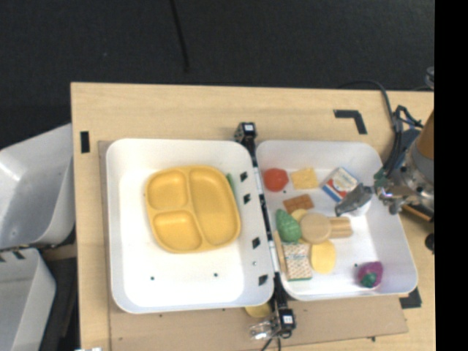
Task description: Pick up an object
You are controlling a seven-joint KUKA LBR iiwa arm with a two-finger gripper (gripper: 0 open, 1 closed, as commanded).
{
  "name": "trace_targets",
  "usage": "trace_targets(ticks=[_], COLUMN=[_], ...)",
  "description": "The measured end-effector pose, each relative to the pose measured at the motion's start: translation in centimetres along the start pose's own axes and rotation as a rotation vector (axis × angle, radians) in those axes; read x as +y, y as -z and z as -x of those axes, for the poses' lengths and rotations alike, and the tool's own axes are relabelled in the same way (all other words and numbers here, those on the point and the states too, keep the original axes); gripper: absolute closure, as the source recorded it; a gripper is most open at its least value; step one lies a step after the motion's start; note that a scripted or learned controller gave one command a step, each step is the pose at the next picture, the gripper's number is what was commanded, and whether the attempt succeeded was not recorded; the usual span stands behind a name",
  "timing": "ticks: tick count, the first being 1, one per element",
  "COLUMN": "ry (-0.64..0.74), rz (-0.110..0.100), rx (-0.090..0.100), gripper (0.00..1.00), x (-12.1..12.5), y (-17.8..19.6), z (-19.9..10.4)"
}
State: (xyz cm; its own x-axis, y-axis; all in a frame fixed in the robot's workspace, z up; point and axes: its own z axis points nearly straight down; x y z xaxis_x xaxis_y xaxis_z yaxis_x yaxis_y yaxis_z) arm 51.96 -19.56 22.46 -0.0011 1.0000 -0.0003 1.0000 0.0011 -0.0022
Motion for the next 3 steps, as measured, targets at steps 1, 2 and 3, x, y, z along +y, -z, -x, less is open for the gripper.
trace_targets(ticks=[1,2,3], ry=[0.006,0.004,-0.003], rz=[-0.001,-0.003,0.001], rx=[0.002,0.002,-0.002], gripper=[0.00,0.00,0.00], x=[5.8,5.0,9.4], y=[-6.1,-9.7,-12.6], z=[-5.4,-10.0,-5.6])
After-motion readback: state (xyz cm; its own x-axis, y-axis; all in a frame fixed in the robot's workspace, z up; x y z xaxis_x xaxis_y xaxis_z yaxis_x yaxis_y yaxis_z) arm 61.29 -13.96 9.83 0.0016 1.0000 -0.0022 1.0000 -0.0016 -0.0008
